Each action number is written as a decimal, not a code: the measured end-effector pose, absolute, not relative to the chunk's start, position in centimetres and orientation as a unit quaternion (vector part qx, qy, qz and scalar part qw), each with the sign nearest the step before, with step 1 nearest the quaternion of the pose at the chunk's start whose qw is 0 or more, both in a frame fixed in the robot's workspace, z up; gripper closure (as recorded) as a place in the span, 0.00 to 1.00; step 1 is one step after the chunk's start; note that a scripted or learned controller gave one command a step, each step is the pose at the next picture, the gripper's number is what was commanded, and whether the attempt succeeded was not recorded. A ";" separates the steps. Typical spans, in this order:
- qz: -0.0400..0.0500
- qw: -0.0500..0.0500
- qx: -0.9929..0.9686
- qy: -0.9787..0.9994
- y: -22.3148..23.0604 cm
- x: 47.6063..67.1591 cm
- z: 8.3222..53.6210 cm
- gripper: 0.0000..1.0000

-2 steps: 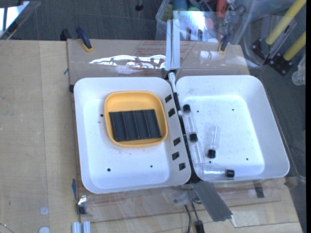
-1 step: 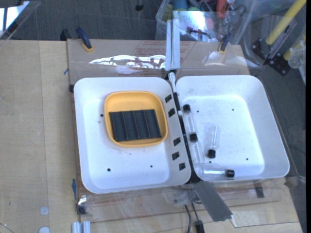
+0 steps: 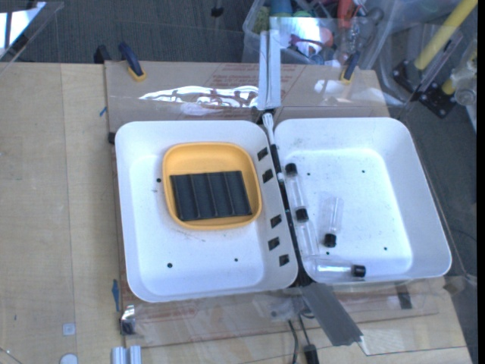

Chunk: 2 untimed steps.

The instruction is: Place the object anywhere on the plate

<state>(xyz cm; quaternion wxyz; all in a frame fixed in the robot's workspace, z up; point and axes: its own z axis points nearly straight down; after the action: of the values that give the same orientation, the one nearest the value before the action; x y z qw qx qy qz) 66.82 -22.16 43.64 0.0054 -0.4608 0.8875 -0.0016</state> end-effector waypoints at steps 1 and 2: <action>-0.002 0.005 -0.614 0.789 -22.2 66.8 43.6 1.00; -0.002 0.004 -0.758 0.653 -22.2 66.8 43.6 1.00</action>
<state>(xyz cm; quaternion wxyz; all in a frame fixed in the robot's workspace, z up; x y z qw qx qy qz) 66.80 -22.15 43.56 0.0044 -0.7576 0.6527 -0.0017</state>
